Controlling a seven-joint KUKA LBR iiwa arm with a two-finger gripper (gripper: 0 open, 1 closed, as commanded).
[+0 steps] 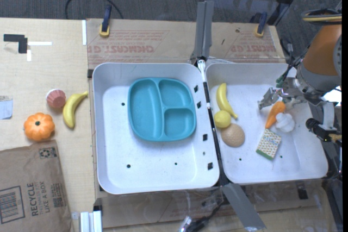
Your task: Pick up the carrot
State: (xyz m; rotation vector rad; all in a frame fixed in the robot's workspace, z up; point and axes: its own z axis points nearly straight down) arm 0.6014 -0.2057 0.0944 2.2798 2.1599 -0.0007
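Pincer [273,98] hovers low over right bin [244,171], upper right part, arm coming in from the right; can't tell if it's apart or together, metal parts blur together. Step looks like approach/descent onto the target, grasp not confirmed.

Left to right in that bin: banana [224,98], lemon [222,118] just under it, tan round thing [233,135], patterned sponge-like block [268,144], then carrot [274,114], with white crumpled item [285,123] touching its right side.

Carrot lies tilted, upper end right at the pincer tip, touching or nearly. Nothing clearly between the tips. Next move likely needs centring over the carrot body, avoiding the white item, then closing and lifting.
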